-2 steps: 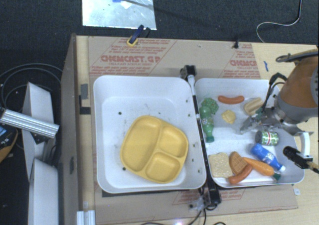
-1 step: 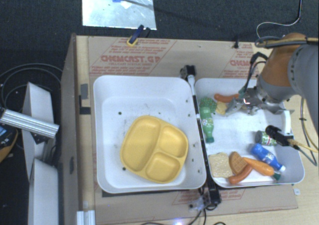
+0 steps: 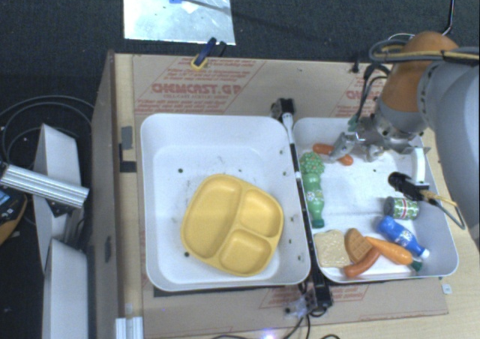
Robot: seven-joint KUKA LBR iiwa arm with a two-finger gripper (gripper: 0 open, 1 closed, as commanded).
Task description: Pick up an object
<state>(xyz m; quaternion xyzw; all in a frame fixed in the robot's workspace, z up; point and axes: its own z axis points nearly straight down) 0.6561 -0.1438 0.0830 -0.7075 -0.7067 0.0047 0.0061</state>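
Hovering over the right bin [image 3: 448, 251], my gripper [image 3: 358, 144] sits just beside a small orange carrot [image 3: 332, 151] at the far edge; jaw state possibly open, cannot tell.

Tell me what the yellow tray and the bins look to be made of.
Yellow tray: probably moulded plastic, smooth and matte, with three pressed compartments and rounded edges. Bins: likely thin formed plastic, white, slightly glossy, with rolled rims.

Red "CHEMCAST GP" lettering stands on the brown board [image 3: 196, 88] under the bins.
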